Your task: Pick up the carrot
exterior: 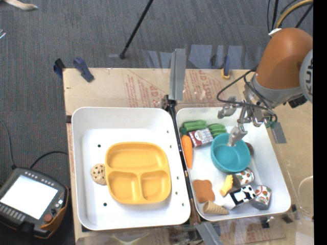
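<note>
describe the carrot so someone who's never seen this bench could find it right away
Of the two white bins, take the right bin, the crowded one. Along its left wall lies the carrot, lengthwise, between the red packet and the wall. It is the long tapered orange piece; the toast slice below it is browner and squarish.

**Carrot lies at the right bin's left edge**

The carrot is a small orange toy, tapered, lying flat on the white floor of the right bin. It runs lengthwise along that bin's left wall, touching or just beside it. Its upper end sits near a green item and a red packet.
</note>
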